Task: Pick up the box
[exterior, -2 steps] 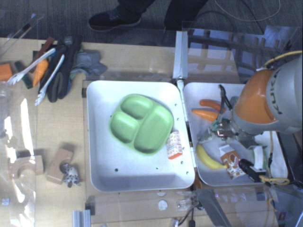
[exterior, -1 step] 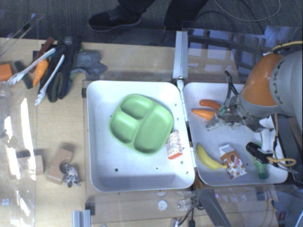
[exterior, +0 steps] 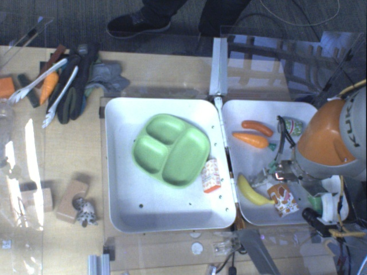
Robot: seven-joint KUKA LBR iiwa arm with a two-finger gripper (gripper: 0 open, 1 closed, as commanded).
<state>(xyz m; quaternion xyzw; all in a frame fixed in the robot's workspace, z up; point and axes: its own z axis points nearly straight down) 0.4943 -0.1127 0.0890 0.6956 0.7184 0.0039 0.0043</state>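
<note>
Right bin (exterior: 252, 110): brown-white box (exterior: 282, 199) beside banana (exterior: 252, 191); pincer (exterior: 278, 174) state unclear.

Pale wooden bench (exterior: 166, 79) before dark grey carpeted floor (exterior: 69, 4)

Along the bench's far edge, dark carpet is seen, crossed by a thin looping cable (exterior: 298, 10); a standing person's black shoes (exterior: 137, 22) are planted there.

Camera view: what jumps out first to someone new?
A green divided plate lying in the left bin, with a small red-and-white box at its right edge. Then the arm's orange band over the right bin, where two carrots and a banana lie.
</note>
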